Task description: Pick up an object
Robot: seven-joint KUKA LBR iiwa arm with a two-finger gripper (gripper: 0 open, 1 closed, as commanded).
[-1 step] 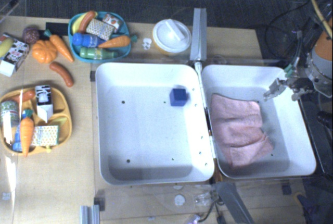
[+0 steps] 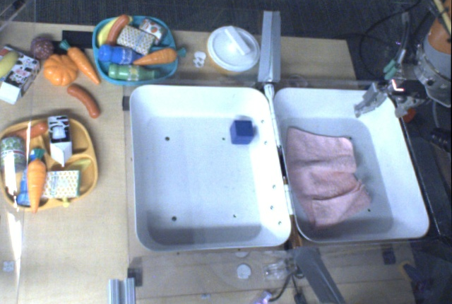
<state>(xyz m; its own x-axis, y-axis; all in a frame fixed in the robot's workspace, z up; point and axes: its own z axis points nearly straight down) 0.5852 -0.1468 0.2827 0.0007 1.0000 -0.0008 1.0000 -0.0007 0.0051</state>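
The approach looks barely begun: the gripper (image 2: 382, 99) hangs at the two o'clock corner of the right bin (image 2: 417, 221), holding nothing, and whether it is released or clenched I cannot tell. The nearest candidate, a pink cloth (image 2: 325, 174), lies at its seven o'clock in that bin, while a blue cube (image 2: 242, 131) sits in the left bin (image 2: 141, 221) toward one o'clock; the next move calls for swinging over one and descending, the arm (image 2: 434, 48) reaching in from three o'clock
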